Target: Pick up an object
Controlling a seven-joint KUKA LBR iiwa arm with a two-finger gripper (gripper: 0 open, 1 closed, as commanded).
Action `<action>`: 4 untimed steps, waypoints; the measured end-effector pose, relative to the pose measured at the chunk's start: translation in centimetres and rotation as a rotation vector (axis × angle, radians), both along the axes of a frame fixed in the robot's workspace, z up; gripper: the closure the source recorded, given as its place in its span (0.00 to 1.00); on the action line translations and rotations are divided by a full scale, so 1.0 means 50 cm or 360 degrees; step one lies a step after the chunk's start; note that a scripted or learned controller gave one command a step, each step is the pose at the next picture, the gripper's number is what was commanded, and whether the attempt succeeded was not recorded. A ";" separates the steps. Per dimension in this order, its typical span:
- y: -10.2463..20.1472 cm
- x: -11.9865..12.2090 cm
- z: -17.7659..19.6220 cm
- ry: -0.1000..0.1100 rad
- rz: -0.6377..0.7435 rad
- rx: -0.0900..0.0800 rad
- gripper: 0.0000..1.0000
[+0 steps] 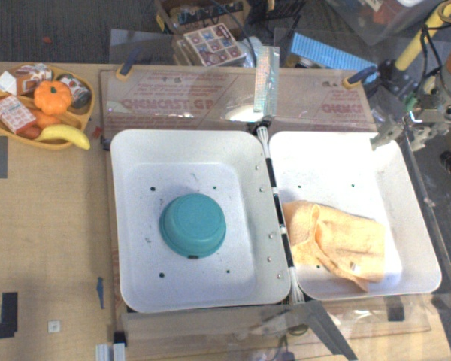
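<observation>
Two candidate objects are shown: a teal bowl, upturned, far from the gripper, and a nearer orange cloth. Jaw state cannot be told. The cloth's soft folds may be pinched and slip.

A teal bowl lies upside down in the left bin. A yellow cloth lies crumpled in the right bin, near the divider. On the bench, a dish of toy food stands at the far left.
</observation>
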State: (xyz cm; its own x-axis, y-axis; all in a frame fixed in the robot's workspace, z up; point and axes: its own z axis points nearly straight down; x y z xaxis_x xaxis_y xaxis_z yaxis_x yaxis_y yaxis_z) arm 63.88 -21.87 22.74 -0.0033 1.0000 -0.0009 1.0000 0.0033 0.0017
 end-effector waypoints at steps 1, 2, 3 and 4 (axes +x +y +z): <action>0.044 0.018 0.056 -0.0001 -0.0577 -0.0001 0.00; 0.140 -0.003 -0.157 0.0002 -0.0422 0.0002 0.00; 0.196 -0.096 -0.279 -0.0009 -0.0364 0.0002 0.00; 0.217 -0.230 -0.278 -0.0010 0.0068 0.0002 0.00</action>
